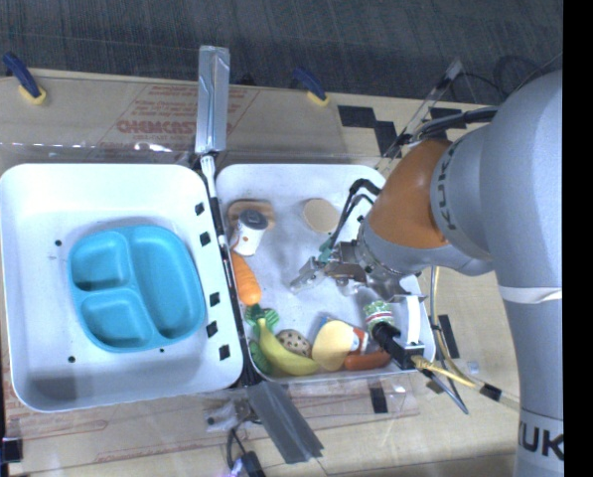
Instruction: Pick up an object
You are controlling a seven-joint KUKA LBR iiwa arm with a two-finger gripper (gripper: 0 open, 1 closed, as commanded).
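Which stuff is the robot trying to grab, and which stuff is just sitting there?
For the job:
gripper
carrot
banana
toy bottle
right bin

Just lying about:
blue tray
left bin
blue clamps

You cannot tell how the jaws stand: the gripper [311,271] is a blur of metal over the right bin [276,182]. The arm [495,207] hides that bin's right wall and runs off the picture's lower edge. Beside the banana [281,354], a speckled item [294,342] is too small to name.
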